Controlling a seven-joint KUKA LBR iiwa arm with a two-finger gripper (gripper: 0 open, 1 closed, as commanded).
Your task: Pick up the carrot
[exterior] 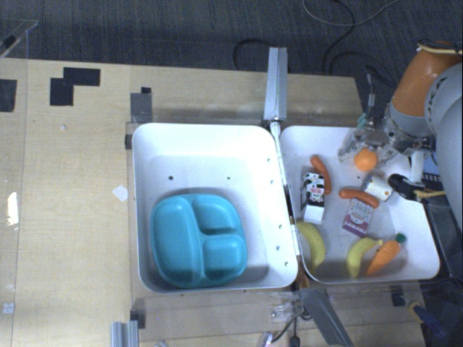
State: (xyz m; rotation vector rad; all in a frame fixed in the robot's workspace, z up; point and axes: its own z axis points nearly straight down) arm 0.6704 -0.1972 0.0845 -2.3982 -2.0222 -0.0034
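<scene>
**Carrot still lying in the right bin, not yet picked up**

The carrot (383, 256) lies at the near right corner of the right bin (427, 266), touching a banana (359, 255). Leftward, the left bin (145, 194) holds a blue divided tray (197, 239). The hand (364, 144) hovers at the far side of the right bin above an orange ball (366, 160), well apart from the carrot; whether it is spread or pressed together I cannot tell. Reaching, grasping and lifting all remain.

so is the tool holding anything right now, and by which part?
Cannot be told. The tool is at the far end of the right bin, right by an orange ball. The carrot lies untouched at the near end beside a banana.
</scene>
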